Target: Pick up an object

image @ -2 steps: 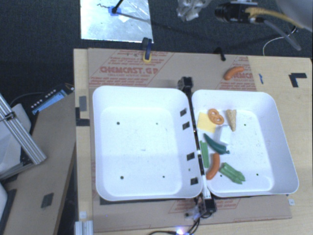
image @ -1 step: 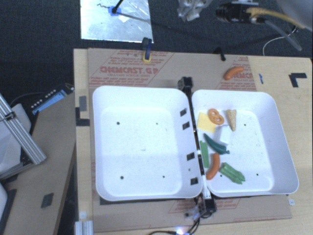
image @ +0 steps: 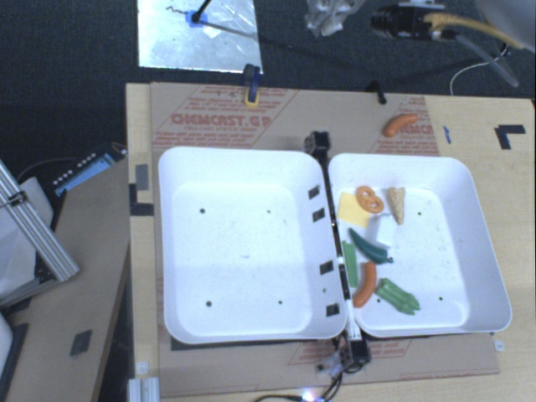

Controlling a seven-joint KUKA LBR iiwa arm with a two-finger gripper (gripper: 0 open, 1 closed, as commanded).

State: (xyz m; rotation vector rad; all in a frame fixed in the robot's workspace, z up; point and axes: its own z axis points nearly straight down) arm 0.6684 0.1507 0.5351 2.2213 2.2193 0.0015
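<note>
Nearest to the camera, the right bin (image: 481,216) holds a small group of toy foods on its left half: a green pepper-like piece (image: 397,296) lies near the front, an orange sausage (image: 364,284) lies just beside it, and a thin green bean (image: 349,262) rests close to the divider between the bins. A little further in there is a dark green piece (image: 369,248), then a yellow slice (image: 353,210), an orange pretzel (image: 369,198) touching its corner, and a small cone (image: 395,204) next to them. The left bin (image: 180,174) lies beside it. Beyond the bins, a second sausage (image: 400,125) rests alone on the surface (image: 469,128). Farthest away, the end effector (image: 332,7) hangs well apart from the bins, and I judge its fingers are spread with nothing between them. So the picking has not started; approach, grasp and lift are all left.
</note>
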